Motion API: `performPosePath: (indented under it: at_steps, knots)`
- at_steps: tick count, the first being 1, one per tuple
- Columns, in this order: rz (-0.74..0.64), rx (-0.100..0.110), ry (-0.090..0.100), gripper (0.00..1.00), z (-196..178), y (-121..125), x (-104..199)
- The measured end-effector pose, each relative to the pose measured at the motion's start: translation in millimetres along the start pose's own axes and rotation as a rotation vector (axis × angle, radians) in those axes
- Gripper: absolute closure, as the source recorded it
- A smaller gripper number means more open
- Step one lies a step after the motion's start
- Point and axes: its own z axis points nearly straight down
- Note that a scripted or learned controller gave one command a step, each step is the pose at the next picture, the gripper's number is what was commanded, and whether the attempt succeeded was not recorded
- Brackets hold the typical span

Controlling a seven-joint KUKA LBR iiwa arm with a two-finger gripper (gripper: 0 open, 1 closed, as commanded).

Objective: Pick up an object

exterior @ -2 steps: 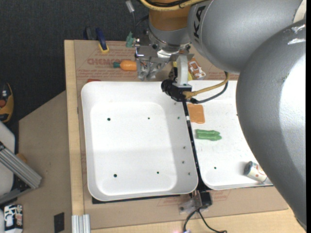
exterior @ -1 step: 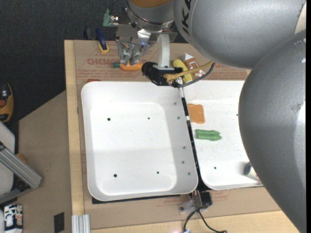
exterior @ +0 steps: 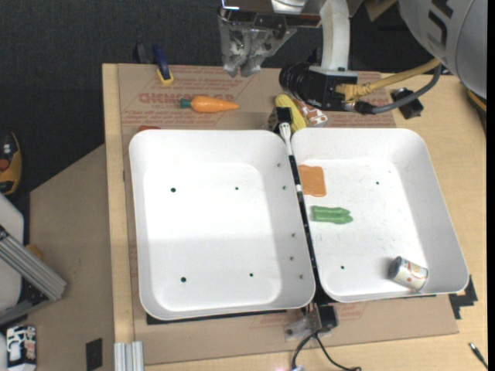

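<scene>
In the right bin, three candidates lie apart from each other: an orange flat piece toward ten o'clock by the shared wall, a green pod-shaped thing just below it, and a small can on its side near the five o'clock corner. The left bin has bare floor. Outside the bins, on the tabletop at twelve o'clock, rest a toy carrot, a yellow-and-blue item, and a yellow piece like corn beside black cabling.

The claw hangs high at twelve o'clock, beyond the bins, with nothing visible between its fingers; how wide it stands I cannot tell, since glare and blur smear it.

Risks, as I judge them: the orange piece looks thin and close to the wall, so a descent could strike the rim or slide over it; the can may roll away from closing fingers.

The arm's upper body is cut off by the frame's top edge, and the can's label is too small to read.
</scene>
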Motion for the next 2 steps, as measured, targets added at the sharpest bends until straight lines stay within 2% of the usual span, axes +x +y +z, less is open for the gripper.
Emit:
performPosePath:
  at_steps: [1,2]
  knots:
    - [0.004,0.037,-0.017,1.00,158,-63,-2]
    - [0.002,0.005,-0.002,1.00,8,-78,0]
